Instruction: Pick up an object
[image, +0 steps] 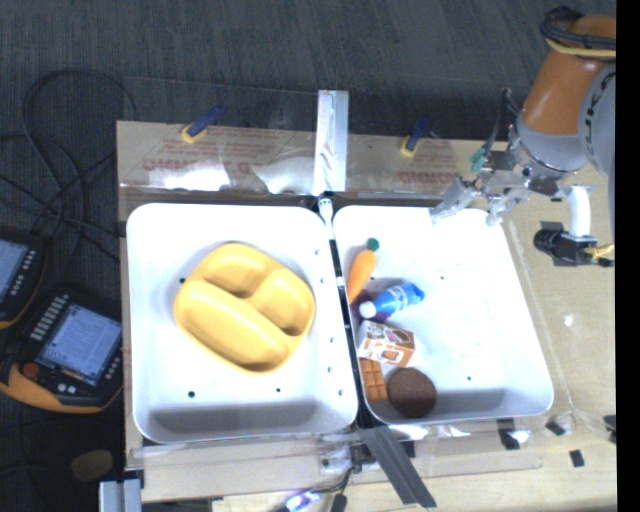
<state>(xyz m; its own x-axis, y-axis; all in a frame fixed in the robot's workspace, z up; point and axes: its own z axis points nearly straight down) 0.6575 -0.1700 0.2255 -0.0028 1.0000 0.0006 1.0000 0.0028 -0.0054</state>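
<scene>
Two white bins (480, 400), objects crowding right bin's left wall, claw (470, 200) spread open, holding nothing, over far rim.

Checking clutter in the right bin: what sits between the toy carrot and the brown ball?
In the camera view, between the carrot and the brown ball lie a blue-and-white bottle and a small printed box.

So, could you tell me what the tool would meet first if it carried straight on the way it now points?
Probably the right bin's far rim or its bare white floor just inside. The tool hangs at that top right corner, angled down and left; the carrot lies farther along. Depth is unclear.
</scene>
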